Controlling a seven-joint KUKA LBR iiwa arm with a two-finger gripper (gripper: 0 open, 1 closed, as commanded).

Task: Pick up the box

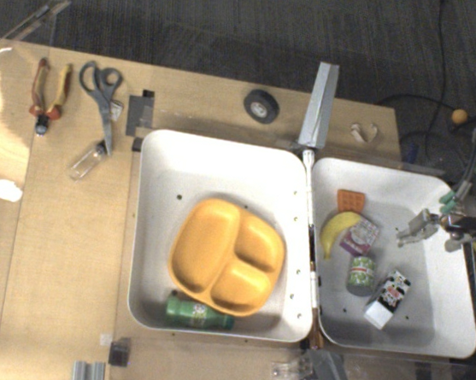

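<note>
The box (388,300) is a small white carton with a black-and-white printed top. It lies tilted in the lower middle of the right bin (451,344). My gripper (433,234) hangs over the right side of that bin, up and to the right of the box and apart from it. It is open, with nothing between its fingers.
The right bin also holds a banana (337,230), an orange cracker (350,199), a purple packet (359,238) and a green can (361,274), all left of the box. The left bin (157,218) holds a yellow divided dish (228,255) and a green bottle (197,312). Scissors (103,95) and pliers (47,93) lie on the bench.
</note>
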